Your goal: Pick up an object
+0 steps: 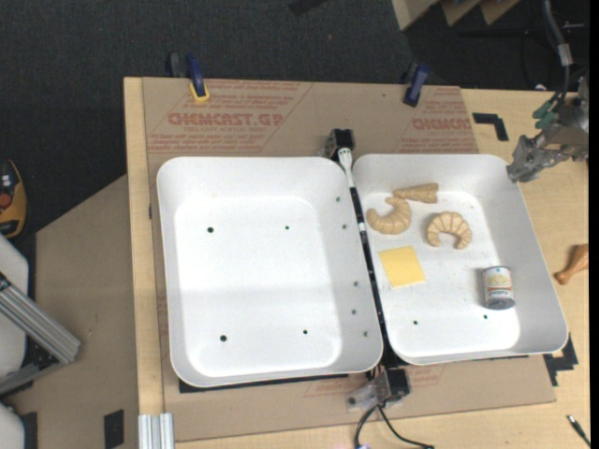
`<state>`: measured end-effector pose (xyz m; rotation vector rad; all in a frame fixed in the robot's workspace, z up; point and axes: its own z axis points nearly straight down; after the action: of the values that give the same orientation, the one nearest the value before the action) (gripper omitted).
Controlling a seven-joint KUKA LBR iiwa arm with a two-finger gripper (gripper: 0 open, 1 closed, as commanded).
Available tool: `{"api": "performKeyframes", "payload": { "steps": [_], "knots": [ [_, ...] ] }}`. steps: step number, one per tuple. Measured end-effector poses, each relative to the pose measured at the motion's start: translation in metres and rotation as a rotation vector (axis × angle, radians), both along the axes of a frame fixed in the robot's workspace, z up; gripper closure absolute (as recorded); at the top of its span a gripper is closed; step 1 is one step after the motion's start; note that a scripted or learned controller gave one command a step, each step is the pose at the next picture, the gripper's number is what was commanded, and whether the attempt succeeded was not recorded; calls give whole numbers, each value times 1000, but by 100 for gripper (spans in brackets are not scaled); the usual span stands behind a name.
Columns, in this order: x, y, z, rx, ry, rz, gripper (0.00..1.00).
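Dark carpeted floor around a pale wooden worktop (84,279), topped by a brown cardboard sheet with red lettering (234,110), pinned at the far edge by two blue clamps (196,71). Two shallow white plastic bins side by side on the sheet: left bin (187,185) bare white with four small dark holes; right bin (524,279) holding five things. Near its centre, toward 9 o'clock, a curled tan croissant-shaped toy (389,216); just beside it at 12 o'clock, a short tan roll-shaped piece (418,193), close to or touching the croissant, cannot tell which. Toward 3 o'clock of those, a second curled tan croissant shape (450,229), apart from the first. At 6 o'clock of the first croissant, a flat yellow square slice (401,267). Toward 4 o'clock in the bin, a small cylindrical tin can with a blue and white label (499,286), well apart from the slice. Grey metal hand (533,157) at 2 o'clock, above the right bin's far right corner, nothing between its parts; spread or pressed together, cannot tell. Small tan wooden piece (571,267) on the worktop at 3 o'clock, outside the bin.
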<state>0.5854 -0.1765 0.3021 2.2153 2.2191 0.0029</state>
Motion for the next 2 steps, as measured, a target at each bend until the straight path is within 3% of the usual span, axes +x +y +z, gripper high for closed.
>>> {"api": "performKeyframes", "payload": {
  "steps": [1, 2],
  "knots": [
    [29, 36, 245, -3, -17, 3, 100],
    [-30, 66, 134, 6, 18, 0, 100]
  ]
}}
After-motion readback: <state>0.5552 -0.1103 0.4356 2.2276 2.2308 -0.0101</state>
